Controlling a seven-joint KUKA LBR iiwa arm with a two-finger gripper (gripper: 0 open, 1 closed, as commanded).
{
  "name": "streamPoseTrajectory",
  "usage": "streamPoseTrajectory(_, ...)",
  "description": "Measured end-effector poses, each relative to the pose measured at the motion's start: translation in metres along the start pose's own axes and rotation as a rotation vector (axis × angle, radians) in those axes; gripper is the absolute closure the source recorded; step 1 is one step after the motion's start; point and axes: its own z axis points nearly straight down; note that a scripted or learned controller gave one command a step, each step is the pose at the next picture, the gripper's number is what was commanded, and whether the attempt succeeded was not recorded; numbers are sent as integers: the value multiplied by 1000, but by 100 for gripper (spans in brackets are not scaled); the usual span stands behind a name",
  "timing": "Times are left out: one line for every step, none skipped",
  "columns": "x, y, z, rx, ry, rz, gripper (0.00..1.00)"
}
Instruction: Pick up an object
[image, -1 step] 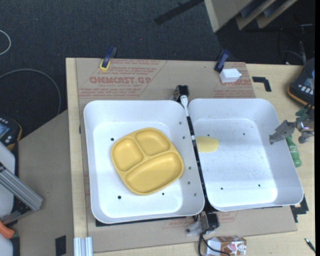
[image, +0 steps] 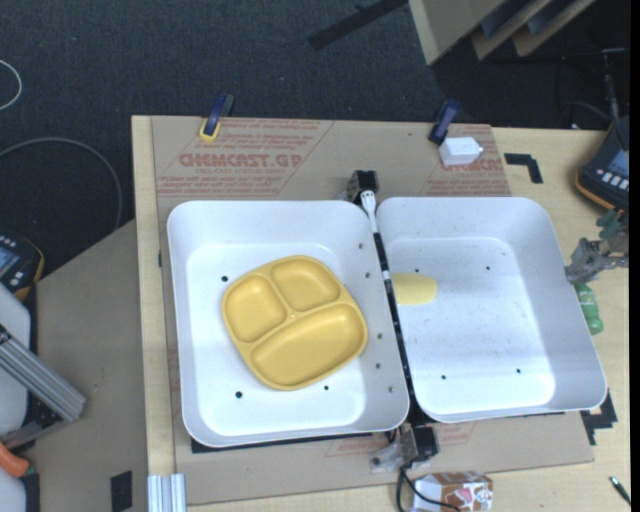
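A yellow divided plate lies in the left bin; a small yellow piece sits at the right bin's left edge.

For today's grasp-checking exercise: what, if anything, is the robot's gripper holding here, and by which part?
Nothing: the yellow divided plastic plate lies in the left white bin, the small yellow piece in the right white bin, both ungripped.

A smooth yellow plastic tray lies in a matt white plastic bin on brown cardboard.
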Motion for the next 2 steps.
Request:
streamPoseTrajectory(119, -16, -19, 6, 4, -3, 100)
streamPoseTrajectory(190, -34, -27, 6, 4, -4, 100)
